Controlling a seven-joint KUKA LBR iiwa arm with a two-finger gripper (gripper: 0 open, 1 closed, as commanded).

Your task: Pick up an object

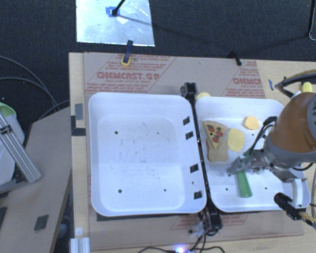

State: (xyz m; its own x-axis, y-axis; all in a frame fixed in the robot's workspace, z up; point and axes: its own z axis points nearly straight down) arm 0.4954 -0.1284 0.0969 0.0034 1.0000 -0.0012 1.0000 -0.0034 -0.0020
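The green stick (244, 184) looks like the task's likely target: it lies on the floor of the right bin (263, 202), toward that bin's near wall, pointing roughly up and down the view. Its upper end sits right under the gripper (237, 167), whose metal fingers reach out leftward just above it. Whether the claw is spread, closed or clamped on the stick I cannot tell; the fingertips blur into the stick's top end.

Farther up the right bin from the stick rest 3 other pieces: a pizza slice toy (216, 140) beside the bin's left wall, a pale yellow piece (236, 139) touching it on the right, and a small orange-yellow round (251, 123) near the far wall.

As I judge it, the pick is not done: the stick appears to lie flat on the bin floor, so gripping and lifting remain.
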